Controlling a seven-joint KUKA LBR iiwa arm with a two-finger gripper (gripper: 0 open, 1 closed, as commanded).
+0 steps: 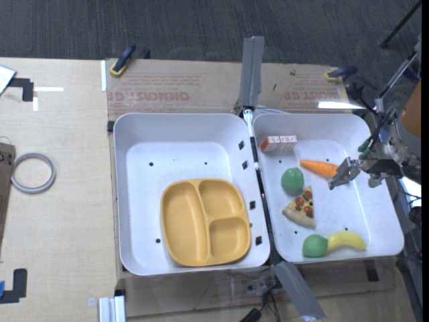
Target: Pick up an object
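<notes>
My claw (343,173) hangs in the right bin (382,247), fingers apart, gripping nothing. The toy carrot (318,168) lies just beside its tips, toward the left bin (134,200). The pizza slice (301,207) lies near the carrot.

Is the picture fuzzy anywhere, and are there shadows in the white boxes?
In the camera view, the gripper looks a bit smeared and small, so its fingers are hard to read; the carrot, pizza slice and yellow plate look sharper; light is soft and even, with faint shadows along the bin walls and no strong glare.
</notes>
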